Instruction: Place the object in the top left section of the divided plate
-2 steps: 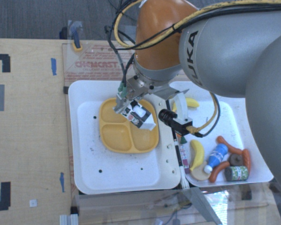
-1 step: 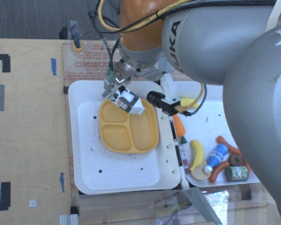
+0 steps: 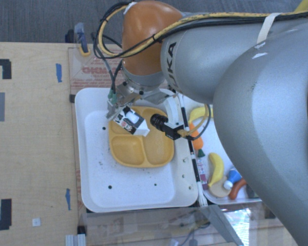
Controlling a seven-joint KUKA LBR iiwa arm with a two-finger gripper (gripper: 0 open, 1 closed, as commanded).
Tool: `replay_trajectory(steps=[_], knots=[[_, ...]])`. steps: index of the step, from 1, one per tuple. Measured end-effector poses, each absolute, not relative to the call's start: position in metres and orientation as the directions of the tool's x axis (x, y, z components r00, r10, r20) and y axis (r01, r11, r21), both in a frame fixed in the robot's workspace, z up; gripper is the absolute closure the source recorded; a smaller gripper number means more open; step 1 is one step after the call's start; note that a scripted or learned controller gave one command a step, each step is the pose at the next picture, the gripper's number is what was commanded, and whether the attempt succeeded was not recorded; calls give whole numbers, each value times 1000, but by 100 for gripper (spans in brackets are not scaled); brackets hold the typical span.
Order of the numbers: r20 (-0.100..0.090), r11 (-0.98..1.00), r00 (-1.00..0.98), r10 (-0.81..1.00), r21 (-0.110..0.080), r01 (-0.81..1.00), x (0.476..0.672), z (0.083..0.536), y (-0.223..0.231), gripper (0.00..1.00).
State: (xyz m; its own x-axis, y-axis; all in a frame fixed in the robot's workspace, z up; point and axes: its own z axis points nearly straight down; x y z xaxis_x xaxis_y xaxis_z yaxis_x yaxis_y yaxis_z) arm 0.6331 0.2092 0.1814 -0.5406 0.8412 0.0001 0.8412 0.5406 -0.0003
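A yellow divided plate point(image 3: 138, 151) lies in the left white bin point(image 3: 128, 193). My gripper point(image 3: 127, 121) hangs over the plate's upper left part, reaching down from the orange wrist band point(image 3: 143, 35). Its black-and-white finger parts cover that section of the plate, so what lies under them is hidden. No object shows plainly between the fingers.
The right bin point(image 3: 220, 196) holds a yellow banana-like piece point(image 3: 215, 169), another yellow item point(image 3: 197, 114), an orange piece point(image 3: 196, 140), a blue item point(image 3: 235, 176) and a red one point(image 3: 237, 188). The grey arm covers most of the right side. A wooden board point(image 3: 31, 137) lies left.
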Motion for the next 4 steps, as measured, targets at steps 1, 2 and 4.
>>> replay_trajectory(steps=[1, 2, 4], knots=[[0, 304, -304, 953, 24, 952, 661, 132, 211, 100], [-1, 374, -374, 927, 36, 927, 667, 130, 210, 100], [0, 412, -412, 911, -1, 911, 567, 227, 136, 100]])
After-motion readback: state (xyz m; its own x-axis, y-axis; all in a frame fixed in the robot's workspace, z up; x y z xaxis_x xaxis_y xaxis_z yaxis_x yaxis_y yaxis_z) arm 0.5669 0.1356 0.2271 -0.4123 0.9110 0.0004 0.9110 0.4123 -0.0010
